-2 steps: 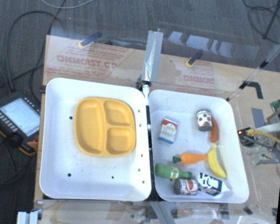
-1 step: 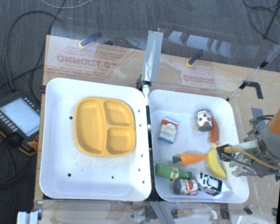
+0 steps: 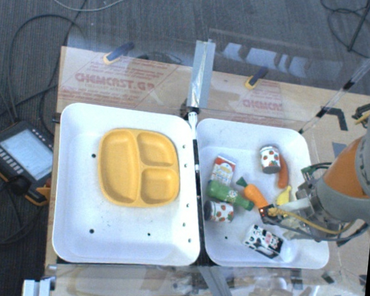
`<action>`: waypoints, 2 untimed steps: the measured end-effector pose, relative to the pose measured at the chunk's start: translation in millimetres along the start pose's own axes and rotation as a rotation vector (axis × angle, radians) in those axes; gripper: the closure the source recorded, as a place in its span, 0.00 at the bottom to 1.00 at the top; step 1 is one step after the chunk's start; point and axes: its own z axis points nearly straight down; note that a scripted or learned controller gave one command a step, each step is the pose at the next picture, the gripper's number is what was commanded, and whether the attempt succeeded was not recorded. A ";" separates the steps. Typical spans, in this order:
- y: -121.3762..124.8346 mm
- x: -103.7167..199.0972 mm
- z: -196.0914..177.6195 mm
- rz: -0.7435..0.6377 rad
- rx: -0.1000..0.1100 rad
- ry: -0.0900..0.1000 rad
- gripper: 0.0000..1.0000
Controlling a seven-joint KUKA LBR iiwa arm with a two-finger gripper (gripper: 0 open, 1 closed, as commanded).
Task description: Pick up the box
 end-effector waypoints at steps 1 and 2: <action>-30.8 10.3 25.4 -0.015 -0.017 0.012 1.00; -64.2 72.8 24.9 -0.010 -0.015 0.018 1.00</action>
